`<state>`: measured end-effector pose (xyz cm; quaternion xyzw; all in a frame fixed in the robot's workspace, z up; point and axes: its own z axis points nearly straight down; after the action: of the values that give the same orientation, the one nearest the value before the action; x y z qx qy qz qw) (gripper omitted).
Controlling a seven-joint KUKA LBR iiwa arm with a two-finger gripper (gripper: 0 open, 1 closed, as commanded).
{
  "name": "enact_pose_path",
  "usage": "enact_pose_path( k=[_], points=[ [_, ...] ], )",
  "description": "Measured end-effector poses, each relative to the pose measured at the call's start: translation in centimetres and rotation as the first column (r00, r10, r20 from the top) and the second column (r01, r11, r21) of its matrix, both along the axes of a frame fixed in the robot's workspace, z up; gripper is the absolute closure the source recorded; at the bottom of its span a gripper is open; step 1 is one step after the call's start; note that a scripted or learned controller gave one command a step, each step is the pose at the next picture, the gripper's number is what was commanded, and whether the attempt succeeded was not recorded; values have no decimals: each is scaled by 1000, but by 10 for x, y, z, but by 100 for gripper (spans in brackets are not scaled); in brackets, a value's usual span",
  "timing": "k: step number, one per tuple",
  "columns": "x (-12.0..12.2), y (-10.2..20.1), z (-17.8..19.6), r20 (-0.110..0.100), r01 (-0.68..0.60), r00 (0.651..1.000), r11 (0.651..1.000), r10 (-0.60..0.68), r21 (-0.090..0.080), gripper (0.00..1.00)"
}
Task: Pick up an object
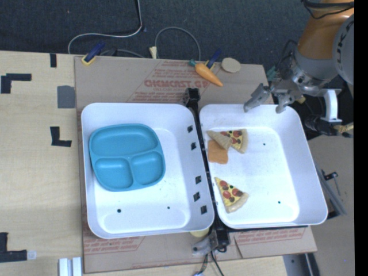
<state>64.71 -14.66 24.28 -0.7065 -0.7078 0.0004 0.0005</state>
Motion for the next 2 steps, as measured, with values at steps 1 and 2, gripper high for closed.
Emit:
enact_pose_path(
  k=[1, 2],
  points=[
    [-20, 29, -141, 10, 0, 1000, 1000, 0, -2, 0],
    [16, 52, -158, -6, -2, 1000, 1000, 2, -4, 0]
  ],
)
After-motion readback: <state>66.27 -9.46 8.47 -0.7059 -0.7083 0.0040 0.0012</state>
